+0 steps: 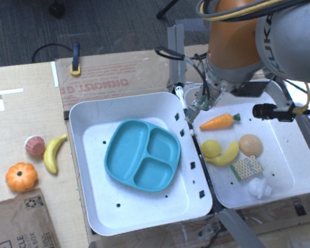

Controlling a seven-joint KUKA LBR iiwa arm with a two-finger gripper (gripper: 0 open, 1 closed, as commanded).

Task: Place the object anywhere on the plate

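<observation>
Currently the gripper (202, 102) sits at the 10 o'clock corner of the right bin (309, 179), near the divider between the bins; can't tell from this angle whether the claw is released or clenched, and nothing visible in it.

Right bin contents:
- carrot (219, 122) just at 4 o'clock of the gripper, lying flat, leaf end pointing to 3 o'clock, apart from the claw
- yellow banana (226, 155) below the carrot, touching a lemon (211, 148) at its 10 o'clock
- tan round fruit (250, 145) just at 3 o'clock of the banana
- checkered block (246, 167) and a white crumpled item (258, 188) toward 6 o'clock

Left bin (99, 213): blue divided plate (142, 155) near centre, three compartments.

Bench at 9 o'clock of the bins: small pumpkin (21, 177), second banana (53, 153), pinkish cupcake-like piece (34, 146).
</observation>
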